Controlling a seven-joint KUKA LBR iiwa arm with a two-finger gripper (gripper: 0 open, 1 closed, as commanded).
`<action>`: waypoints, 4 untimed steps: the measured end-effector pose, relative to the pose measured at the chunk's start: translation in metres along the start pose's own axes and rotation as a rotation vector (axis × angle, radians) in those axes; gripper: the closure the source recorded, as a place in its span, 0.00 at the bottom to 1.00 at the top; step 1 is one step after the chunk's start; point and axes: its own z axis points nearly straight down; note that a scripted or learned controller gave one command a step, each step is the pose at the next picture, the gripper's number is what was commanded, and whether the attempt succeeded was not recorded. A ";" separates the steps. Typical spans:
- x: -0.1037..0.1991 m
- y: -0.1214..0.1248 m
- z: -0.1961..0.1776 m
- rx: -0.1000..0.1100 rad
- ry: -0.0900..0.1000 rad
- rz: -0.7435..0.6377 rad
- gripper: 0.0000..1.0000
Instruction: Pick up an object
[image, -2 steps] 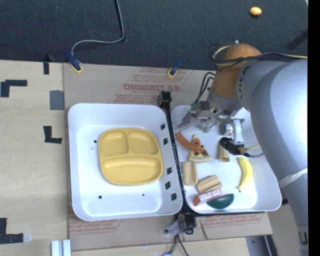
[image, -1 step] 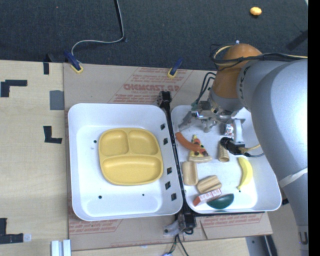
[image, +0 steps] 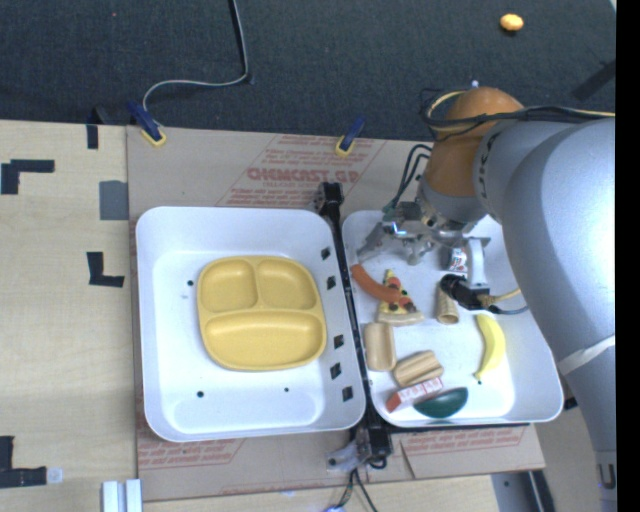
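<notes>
Nearest the camera, at the front of the right bin (image: 520, 400), lie a dark green piece (image: 442, 403) touching a red-edged strip, then a tan roll (image: 416, 367) and a second bread-like block (image: 379, 346) just behind it. A banana (image: 489, 345) rests toward the bin's right side, apart from the rest. Farther back sit a pizza-like wedge (image: 402, 310) and an orange sausage shape (image: 368, 283). The gripper (image: 425, 240) hangs over the far end of this bin; I cannot tell how it is set, since wrist and cables blur together there. The left bin (image: 165, 330) holds a yellow divided plate (image: 262, 310).

The banana looks the easiest pick: it lies alone, so a descent centred across its narrow width should avoid nudging neighbours.

On the cardboard (image: 290, 175) beyond the bins, red print reads roughly "CHEMCAST GP".
</notes>
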 end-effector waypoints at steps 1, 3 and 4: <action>0.002 -0.041 -0.001 -0.001 0.000 0.001 0.00; 0.064 -0.073 -0.100 0.001 0.002 -0.002 1.00; 0.095 -0.108 -0.138 0.003 0.002 -0.001 1.00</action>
